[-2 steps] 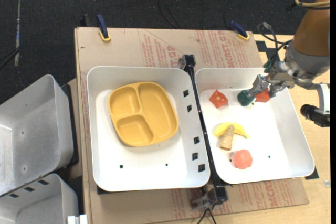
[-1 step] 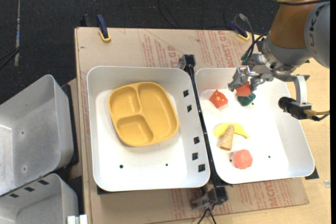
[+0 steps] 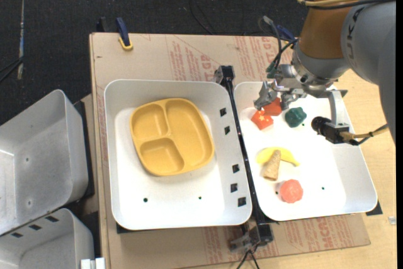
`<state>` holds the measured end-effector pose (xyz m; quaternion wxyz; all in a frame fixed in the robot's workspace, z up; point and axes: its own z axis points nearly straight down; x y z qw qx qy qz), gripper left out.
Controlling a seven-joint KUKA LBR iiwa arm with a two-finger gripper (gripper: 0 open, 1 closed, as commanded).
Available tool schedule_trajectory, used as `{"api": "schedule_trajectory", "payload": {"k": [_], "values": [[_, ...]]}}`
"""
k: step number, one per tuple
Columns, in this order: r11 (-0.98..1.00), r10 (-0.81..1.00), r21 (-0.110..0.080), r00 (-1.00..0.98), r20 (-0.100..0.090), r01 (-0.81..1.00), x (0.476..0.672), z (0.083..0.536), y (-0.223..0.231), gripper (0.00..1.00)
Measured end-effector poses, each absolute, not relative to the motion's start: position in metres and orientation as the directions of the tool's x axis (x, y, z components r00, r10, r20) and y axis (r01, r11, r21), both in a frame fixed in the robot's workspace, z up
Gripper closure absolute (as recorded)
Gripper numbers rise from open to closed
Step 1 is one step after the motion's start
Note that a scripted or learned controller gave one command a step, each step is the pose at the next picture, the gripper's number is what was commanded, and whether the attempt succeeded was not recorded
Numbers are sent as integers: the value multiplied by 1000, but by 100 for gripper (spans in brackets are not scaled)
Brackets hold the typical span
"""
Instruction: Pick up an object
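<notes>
- Gripper (image 3: 272,97): hung over the right bin (image 3: 352,179), toward its 11 o'clock corner; finger state could not be told.
- Red object (image 3: 264,118): lay just below the gripper; contact unclear.
- Green object (image 3: 295,116): at the red object's 3 o'clock.
- Banana (image 3: 279,156), cone (image 3: 272,166), pink object (image 3: 290,191): toward 6 o'clock.
- Left bin (image 3: 126,198): held a yellow divided plate (image 3: 170,135).

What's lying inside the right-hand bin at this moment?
The right bin holds a red block, green piece, banana, tan cone and pink disc. The gripper covers its far end.
</notes>
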<state>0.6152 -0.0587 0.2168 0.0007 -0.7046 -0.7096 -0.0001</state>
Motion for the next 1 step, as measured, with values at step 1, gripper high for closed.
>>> {"api": "schedule_trajectory", "payload": {"k": [1], "values": [[8,1000,2,-8,1,1000,626,215,-14,100]]}}
